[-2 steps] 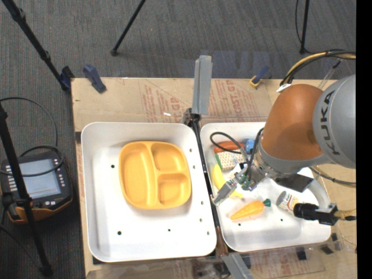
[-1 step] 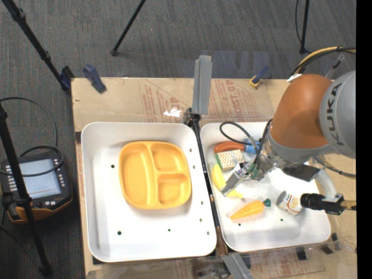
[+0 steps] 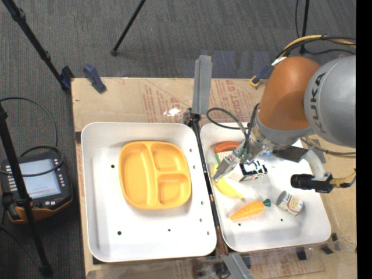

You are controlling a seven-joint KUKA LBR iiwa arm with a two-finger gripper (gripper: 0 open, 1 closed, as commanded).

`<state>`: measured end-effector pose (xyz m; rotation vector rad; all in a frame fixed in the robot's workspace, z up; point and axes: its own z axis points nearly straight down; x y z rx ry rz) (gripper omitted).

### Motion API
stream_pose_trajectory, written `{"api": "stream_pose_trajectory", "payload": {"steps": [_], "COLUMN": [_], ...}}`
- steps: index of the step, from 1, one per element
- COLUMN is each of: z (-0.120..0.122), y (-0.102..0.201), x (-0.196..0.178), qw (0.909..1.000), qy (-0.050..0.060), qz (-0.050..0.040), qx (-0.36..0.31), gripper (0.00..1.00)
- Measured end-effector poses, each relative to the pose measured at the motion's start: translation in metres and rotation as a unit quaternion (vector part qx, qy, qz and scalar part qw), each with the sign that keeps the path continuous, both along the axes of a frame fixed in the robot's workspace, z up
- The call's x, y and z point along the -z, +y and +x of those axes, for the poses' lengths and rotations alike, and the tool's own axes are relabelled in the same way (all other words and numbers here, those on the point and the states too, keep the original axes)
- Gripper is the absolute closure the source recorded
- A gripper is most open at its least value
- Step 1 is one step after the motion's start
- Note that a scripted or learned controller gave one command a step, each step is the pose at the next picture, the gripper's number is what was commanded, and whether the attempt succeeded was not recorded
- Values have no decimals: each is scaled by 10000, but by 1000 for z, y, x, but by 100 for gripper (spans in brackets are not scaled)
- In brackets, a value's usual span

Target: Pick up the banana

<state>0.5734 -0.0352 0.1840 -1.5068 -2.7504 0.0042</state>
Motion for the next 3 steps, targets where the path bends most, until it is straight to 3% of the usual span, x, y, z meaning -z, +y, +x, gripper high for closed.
{"api": "stream_pose_trajectory", "payload": {"steps": [1,2,3], "z": [-19,-14,-48], "y": [-60,3,8], "x": [22,-12,-1], "qw": [9994,9886,9844], "qy": [-9,-14,-7], "qz": [4,9,12], "qx": [-349,-1509,-1757], "gripper": [0,0,0]}}
